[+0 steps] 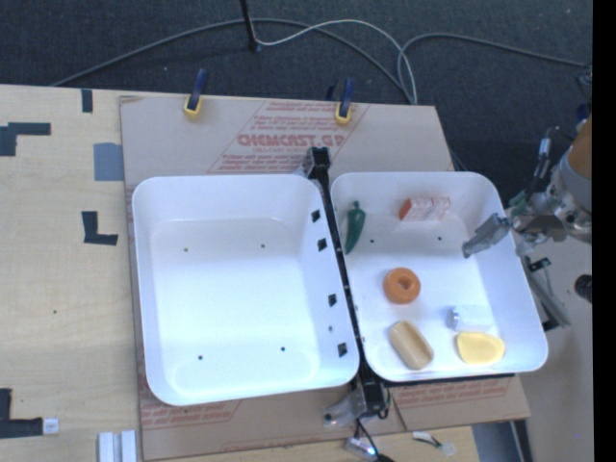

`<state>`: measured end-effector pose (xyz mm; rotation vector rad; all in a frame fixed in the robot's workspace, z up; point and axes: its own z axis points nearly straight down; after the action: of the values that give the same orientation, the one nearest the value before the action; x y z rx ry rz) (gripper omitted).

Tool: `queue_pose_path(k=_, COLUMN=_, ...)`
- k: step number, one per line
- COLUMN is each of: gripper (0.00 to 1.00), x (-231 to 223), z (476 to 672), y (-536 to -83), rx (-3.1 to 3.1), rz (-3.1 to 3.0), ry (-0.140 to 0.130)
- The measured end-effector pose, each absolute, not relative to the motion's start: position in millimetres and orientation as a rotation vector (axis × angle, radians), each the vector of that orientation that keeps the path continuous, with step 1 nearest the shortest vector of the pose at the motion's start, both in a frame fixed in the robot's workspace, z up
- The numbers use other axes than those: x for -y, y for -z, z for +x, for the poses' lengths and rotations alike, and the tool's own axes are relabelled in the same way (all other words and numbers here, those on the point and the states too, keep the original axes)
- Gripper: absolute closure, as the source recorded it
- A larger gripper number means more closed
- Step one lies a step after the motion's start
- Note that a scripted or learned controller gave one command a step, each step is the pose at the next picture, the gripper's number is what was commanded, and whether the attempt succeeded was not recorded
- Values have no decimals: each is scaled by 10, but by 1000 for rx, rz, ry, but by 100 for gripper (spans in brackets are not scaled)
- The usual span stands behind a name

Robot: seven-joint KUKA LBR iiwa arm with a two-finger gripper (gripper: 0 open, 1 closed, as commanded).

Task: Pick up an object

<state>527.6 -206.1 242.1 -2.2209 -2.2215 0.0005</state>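
Right bin, near edge: 1 tan bread-roll-shaped piece (411,345) and, to its right, 1 pale yellow wedge (479,347) in the near-right corner. Just beyond the wedge: 1 small clear-and-grey item (458,317), too small to identify.

Right bin, centre: 1 orange ring-shaped doughnut toy (401,286), lying flat, well apart from the rest.

Right bin, far half: 1 dark green pepper-like piece (355,224) near the divider on the left; 1 small packet in clear wrap with a red-orange patch (424,209) toward the far wall.

Shallow white right bin (514,287) — holds all 6 items. Shallow white left bin (154,287) sits alongside.

Two-finger gripper (484,234) on the grey arm: above the right bin's right rim, touching none of the 6 items. Whether it is parted or closed cannot be told at this angle.

Task status — judged not yet begun: every candidate lies in the bin, nothing lifted. Remaining: choose a piece, descend, close, raise.
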Motion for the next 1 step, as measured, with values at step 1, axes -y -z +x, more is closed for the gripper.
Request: queue_pose_path(k=1, gripper=0, x=1367, z=6086, y=-1858, rx=2227, rz=-2211, ry=-2)
